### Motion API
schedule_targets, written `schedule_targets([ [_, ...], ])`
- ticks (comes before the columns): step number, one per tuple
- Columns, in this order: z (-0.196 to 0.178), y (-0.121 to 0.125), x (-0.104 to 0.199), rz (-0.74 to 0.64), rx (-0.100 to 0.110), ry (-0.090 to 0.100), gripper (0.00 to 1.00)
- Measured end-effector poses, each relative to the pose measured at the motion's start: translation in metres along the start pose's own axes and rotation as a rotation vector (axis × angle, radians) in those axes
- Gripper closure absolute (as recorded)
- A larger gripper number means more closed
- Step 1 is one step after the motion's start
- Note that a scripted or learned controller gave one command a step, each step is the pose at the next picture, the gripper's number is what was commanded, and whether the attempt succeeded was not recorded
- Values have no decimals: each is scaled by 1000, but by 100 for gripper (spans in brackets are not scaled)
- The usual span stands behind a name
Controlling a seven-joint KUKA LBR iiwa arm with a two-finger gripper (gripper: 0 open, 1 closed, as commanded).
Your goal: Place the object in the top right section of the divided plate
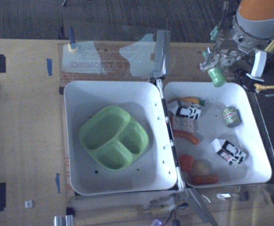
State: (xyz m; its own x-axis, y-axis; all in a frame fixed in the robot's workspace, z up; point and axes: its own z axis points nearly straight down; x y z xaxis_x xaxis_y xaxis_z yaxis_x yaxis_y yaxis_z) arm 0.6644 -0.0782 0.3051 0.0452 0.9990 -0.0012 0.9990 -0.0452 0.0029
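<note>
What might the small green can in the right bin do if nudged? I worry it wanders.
The green can lies on its side, so it would probably roll. It looks small, likely light. Open bin floor beside it gives room.

Two bins (75, 173), one divided plate (114, 137)

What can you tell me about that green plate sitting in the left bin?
The green plate looks like smooth, pale green plastic with rounded corners. Raised ridges split it into three sections, one large and two smaller. It lies flat and right side up, turned at a slant to the bin's sides, near the middle of the left white bin. It rests on the bin's floor, and its sections hold nothing.
</note>
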Motion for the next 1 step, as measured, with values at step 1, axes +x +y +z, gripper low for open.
schedule_targets([
  [1, 0, 0, 0, 0, 0, 0, 0],
])
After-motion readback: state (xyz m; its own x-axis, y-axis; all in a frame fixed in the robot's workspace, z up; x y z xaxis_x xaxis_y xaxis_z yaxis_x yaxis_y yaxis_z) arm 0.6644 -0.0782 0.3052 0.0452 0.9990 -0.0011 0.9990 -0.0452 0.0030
